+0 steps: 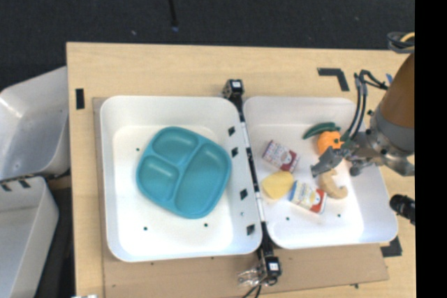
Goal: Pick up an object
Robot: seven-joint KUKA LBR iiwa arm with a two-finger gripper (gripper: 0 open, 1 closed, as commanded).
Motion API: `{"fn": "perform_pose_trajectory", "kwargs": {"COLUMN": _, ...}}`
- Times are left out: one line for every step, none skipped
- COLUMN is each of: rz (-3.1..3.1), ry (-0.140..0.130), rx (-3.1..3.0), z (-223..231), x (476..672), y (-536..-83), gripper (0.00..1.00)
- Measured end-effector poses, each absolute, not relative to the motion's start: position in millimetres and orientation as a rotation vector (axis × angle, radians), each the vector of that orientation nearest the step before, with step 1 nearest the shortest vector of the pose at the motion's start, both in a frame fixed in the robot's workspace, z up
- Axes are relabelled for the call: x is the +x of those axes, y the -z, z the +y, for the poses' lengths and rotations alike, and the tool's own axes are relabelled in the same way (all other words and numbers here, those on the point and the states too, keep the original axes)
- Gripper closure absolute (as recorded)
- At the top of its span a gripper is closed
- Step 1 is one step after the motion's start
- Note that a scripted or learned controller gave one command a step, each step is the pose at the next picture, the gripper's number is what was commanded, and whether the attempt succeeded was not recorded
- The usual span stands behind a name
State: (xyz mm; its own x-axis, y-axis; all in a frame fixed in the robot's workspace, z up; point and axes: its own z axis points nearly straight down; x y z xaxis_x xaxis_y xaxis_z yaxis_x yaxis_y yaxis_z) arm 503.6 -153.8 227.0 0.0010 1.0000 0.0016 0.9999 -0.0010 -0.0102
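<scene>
Nearest me, a small carton point(308, 197) and a yellow block point(277, 185) lie in the right bin point(374, 223). My hand point(328, 165) hovers just above the tan curved piece point(334, 185), spread, pinching nothing. Beyond sits the orange piece point(327, 142). I'm lining up; next comes dropping down and closing.

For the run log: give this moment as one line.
gripper over right bin | above beige curved piece | grasp: none seen | teal plate in left bin

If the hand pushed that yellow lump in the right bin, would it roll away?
Probably not far: the yellow lump looks rounded but squat, so it might slide or rock. It seems light. The small packet touching its side might get nudged too.
</scene>
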Motion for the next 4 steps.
{"fn": "perform_pose_trajectory", "kwargs": {"rz": -2.225, "ry": 0.001, "rx": -2.221, "z": -153.7, "x": 506.2, "y": -232.5, "gripper": 0.00}}
{"fn": "perform_pose_trajectory", "kwargs": {"rz": -2.219, "ry": -0.005, "rx": -2.219, "z": -159.6, "x": 499.2, "y": -172.9, "gripper": 0.00}}
{"fn": "perform_pose_trajectory", "kwargs": {"rz": -2.218, "ry": -0.004, "rx": -2.221, "z": -164.3, "x": 498.5, "y": -129.6, "gripper": 0.00}}
{"fn": "perform_pose_trajectory", "kwargs": {"rz": -2.219, "ry": 0.003, "rx": -2.225, "z": -165.3, "x": 500.1, "y": -102.5, "gripper": 0.00}}
